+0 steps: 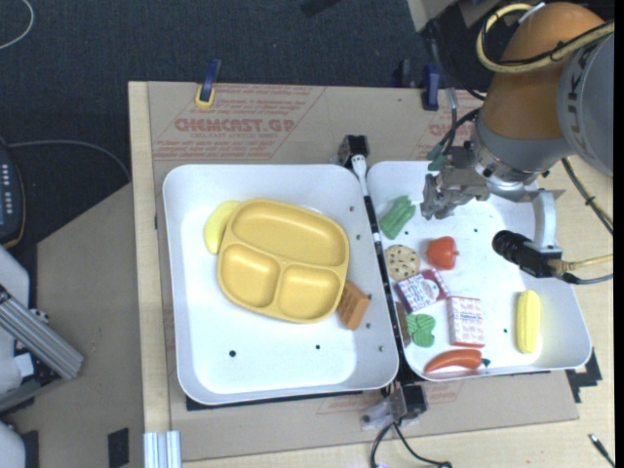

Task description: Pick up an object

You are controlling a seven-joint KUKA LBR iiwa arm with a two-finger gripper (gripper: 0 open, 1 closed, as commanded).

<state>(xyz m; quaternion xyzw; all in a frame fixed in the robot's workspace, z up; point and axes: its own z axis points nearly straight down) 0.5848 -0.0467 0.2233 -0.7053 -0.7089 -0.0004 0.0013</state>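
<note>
The right bin [561, 291] holds several toy foods: a green pepper piece [396, 215], a red tomato [442, 252], a cookie [401, 260], a purple-and-white packet [420, 290], a green leafy piece [422, 329], a red-and-white packet [465, 320], a red sausage [454, 361] and a yellow corn cob [527, 321]. My gripper [441, 201] hangs over the bin's back left part, just above and behind the tomato, right of the green pepper piece. Nothing shows between its fingers.
The left bin [195, 261] bears a yellow divided plate [283, 259], a yellow banana-like piece [217, 224] at its left and a brown bread piece [353, 306] at its right. A black divider [372, 232] runs between the bins. The arm [531, 76] fills the upper right.
</note>
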